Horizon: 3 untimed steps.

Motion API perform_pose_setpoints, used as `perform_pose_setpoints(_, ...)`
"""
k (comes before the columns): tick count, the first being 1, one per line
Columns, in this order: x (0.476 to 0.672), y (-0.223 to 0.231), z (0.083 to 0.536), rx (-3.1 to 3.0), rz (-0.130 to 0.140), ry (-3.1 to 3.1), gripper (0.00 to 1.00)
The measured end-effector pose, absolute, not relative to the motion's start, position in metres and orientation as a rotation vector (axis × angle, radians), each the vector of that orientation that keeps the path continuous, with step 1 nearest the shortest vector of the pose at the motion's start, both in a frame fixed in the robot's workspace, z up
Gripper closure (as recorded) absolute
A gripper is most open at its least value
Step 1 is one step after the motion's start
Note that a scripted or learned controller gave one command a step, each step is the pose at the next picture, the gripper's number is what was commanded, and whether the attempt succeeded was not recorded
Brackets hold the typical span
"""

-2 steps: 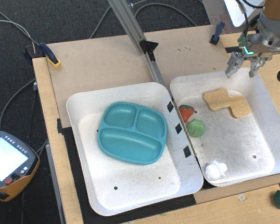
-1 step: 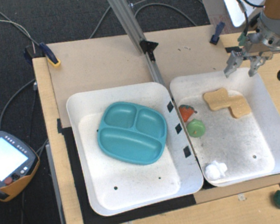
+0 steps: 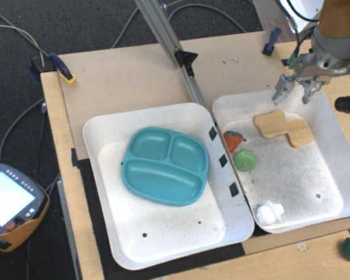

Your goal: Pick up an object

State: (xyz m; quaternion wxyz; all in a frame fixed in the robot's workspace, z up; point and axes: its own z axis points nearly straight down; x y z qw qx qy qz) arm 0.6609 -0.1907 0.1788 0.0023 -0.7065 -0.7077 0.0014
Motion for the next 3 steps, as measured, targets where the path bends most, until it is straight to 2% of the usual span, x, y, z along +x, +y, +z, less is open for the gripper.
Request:
perform_pose_setpoints(1,0.656,-0.192,0.135,-2.218,0.005,-2.218,0.0)
perform_pose_setpoints(2,0.659,-0.192,0.103,-2.224,-0.007,-2.229,0.0)
perform_pose_setpoints(3,0.659,-0.192,0.112,-2.224,-0.004,-2.229,1.0)
